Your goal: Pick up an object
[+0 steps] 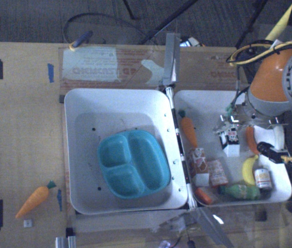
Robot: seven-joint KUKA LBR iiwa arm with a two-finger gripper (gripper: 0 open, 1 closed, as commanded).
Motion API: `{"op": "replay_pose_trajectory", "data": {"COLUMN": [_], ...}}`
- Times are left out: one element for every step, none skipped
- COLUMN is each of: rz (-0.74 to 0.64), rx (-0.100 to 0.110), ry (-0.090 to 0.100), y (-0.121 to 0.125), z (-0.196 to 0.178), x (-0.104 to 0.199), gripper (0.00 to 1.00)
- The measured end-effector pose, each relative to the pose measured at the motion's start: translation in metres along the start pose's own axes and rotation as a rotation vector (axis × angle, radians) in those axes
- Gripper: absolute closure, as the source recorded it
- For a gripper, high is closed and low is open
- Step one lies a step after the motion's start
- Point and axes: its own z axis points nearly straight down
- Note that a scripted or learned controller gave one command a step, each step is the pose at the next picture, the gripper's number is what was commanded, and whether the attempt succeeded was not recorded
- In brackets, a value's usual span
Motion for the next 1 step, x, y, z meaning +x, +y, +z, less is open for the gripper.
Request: {"op": "replay_pose_trajectory", "data": {"rz": [-0.078], "rx": [0.006], "ry": [0.001], "y": [0.0053], "z": [-0.1236], "x": [0.0380], "gripper": [1.00]}}
